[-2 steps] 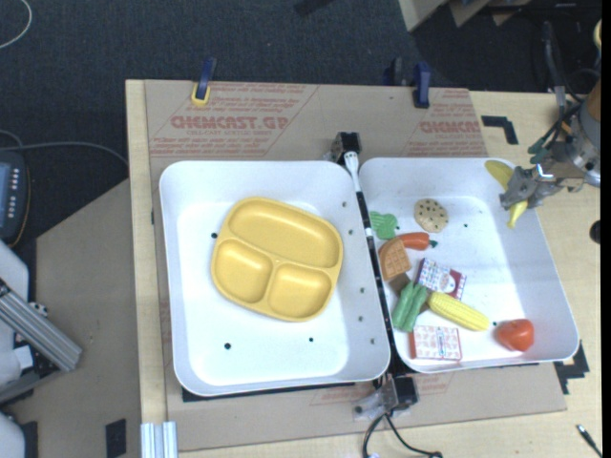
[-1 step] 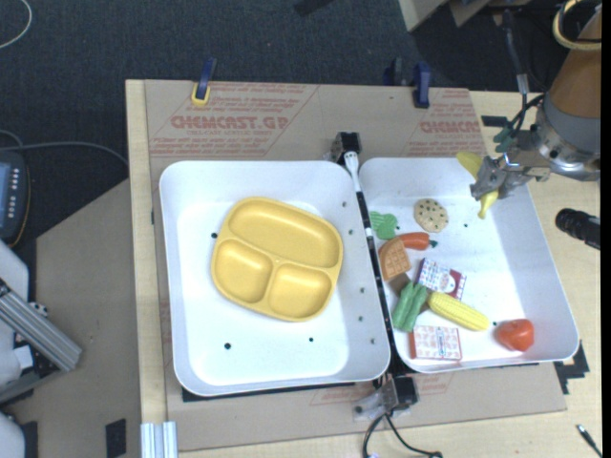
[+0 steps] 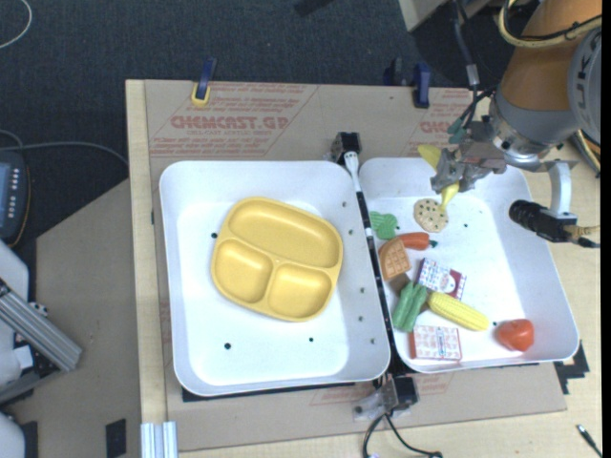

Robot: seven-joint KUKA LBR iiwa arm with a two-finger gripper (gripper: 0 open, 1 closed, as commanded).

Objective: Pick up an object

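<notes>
**Hand over the right bin, a yellow piece showing at its tip**

The hand hangs low over the upper part of the right bin, and a small yellow thing sits right at its fingertips. Whether that piece is actually pinched or the fingers are just beside it, I cannot tell from this angle.

Just below it lies the cookie, flat and stiff; my guess is it would be awkward to grab unless taken by the rim. The toys all look like light, hard plastic, likely slick. The corn and the green pod are long and rounded: take them across the narrow middle. The tomato sits well apart in the lower corner, easy to reach but likely to roll.

The bin floor is smooth and white with low walls. The pile is tight in the middle, with more room near the right wall. The left bin carries a yellow tray; the counter lies around both.
</notes>
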